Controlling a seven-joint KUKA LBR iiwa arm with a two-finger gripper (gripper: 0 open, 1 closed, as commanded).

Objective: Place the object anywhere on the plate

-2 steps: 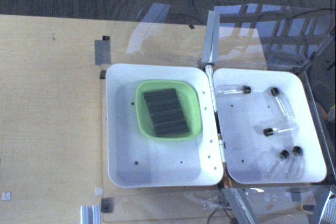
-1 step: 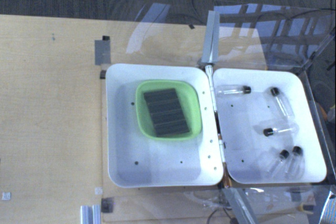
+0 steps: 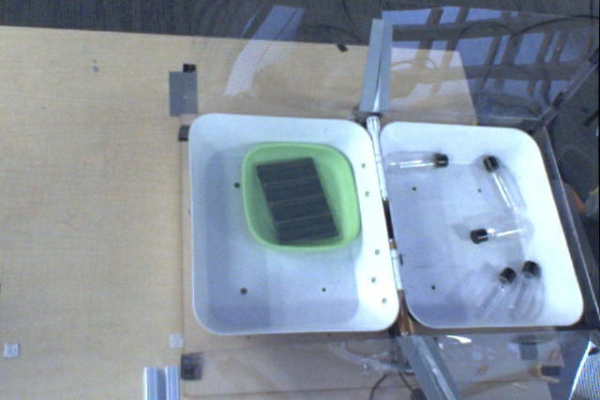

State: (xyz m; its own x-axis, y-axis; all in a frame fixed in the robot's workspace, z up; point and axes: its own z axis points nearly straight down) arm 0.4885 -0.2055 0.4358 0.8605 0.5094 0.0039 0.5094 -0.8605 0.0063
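A green square plate [image 3: 302, 196] sits in the upper middle of the left bin [image 3: 216, 295]. A dark ribbed rectangular block [image 3: 297, 200] lies on the plate, tilted slightly. In the right bin [image 3: 441, 295] lie several clear vials with black caps: one at the top left [image 3: 419, 162], one at the top right [image 3: 503, 183], one in the middle [image 3: 497, 232], and two side by side at the lower right [image 3: 516, 281].
A grey metal post [image 3: 375, 70] stands behind the seam between the two bins. A small grey bracket [image 3: 184, 91] lies on the wooden bench at the upper left. Cables and clear panels crowd the back right.
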